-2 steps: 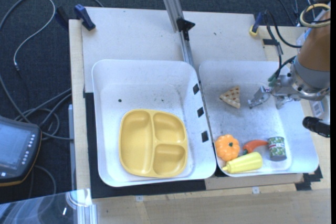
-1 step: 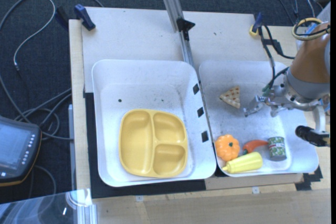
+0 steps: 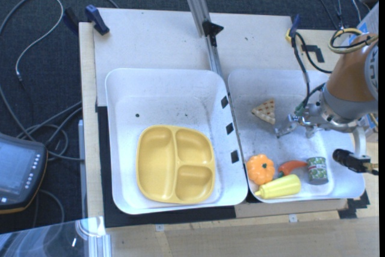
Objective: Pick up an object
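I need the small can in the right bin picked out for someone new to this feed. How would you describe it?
Start at the right bin, then go to its near edge, where several items lie in a row. The can is the rightmost there: a short, dark cylinder with a pale lid, right of the orange carrot and yellow corn.

Bench (image 3: 150,39) bears two bins (image 3: 162,84).
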Robot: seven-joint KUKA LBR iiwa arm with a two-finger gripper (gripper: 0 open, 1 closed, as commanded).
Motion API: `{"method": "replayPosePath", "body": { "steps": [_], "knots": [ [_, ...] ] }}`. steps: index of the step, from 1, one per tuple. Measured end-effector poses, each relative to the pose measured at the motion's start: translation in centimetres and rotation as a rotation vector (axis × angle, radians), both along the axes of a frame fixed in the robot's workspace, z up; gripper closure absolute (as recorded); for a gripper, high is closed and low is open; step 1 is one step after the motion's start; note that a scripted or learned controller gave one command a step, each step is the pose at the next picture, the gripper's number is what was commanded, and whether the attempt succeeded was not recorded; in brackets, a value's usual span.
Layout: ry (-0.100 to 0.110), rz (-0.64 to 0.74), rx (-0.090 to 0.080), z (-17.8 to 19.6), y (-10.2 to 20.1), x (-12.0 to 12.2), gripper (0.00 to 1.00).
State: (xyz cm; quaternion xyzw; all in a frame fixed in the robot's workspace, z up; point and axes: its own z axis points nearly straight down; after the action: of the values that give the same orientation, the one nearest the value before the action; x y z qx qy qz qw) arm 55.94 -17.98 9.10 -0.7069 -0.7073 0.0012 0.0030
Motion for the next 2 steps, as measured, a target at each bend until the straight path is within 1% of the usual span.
{"method": "replayPosePath", "body": {
  "steps": [1, 2],
  "knots": [
    [-0.005, 0.001, 0.0, 1.3, 0.0, 0.1, 1.0],
    [-0.013, 0.0, -0.005, 6.3, -0.6, 1.1, 1.0]
  ]
}}
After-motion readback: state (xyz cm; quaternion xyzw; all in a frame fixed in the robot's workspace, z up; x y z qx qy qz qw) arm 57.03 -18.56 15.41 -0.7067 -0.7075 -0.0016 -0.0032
